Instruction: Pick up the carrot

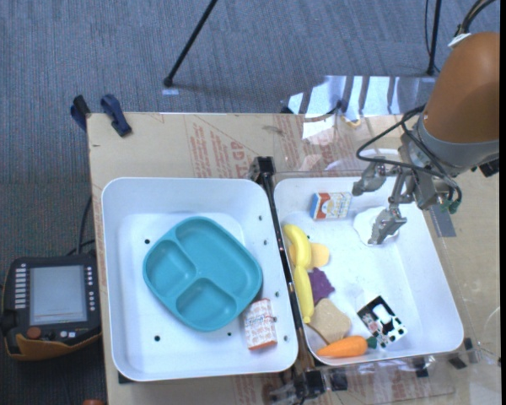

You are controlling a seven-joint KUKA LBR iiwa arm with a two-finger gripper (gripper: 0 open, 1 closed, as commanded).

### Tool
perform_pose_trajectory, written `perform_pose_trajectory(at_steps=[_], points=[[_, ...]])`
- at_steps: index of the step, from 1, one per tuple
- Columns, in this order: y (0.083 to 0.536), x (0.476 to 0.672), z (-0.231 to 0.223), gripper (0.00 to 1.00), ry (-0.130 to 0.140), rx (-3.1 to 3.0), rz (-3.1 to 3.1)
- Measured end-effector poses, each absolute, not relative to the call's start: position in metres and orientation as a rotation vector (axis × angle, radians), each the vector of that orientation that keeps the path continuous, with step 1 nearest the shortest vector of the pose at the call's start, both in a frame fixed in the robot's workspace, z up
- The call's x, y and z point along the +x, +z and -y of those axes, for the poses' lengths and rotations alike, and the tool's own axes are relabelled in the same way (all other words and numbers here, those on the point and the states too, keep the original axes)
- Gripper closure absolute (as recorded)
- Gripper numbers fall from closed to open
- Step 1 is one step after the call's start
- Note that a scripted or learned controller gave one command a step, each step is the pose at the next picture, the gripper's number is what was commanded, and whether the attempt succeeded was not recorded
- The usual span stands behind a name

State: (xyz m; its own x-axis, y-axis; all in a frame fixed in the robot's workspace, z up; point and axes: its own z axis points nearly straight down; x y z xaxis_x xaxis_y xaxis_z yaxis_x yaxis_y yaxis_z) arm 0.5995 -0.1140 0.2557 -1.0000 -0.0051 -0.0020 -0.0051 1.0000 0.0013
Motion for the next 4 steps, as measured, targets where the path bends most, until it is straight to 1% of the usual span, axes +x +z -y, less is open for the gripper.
perform_pose_trajectory(at_steps=[1, 2, 3, 4], points=[[0.09, 0.604, 0.093, 0.0, 0.005, -0.376, -3.118], [0.194, 0.593, -0.018, 0.0, 0.008, -0.384, -3.103], [0.188, 0.645, 0.012, 0.0, 0.002, 0.105, -3.137], [0.188, 0.589, 0.041, 0.0, 0.001, 0.006, -3.141]])
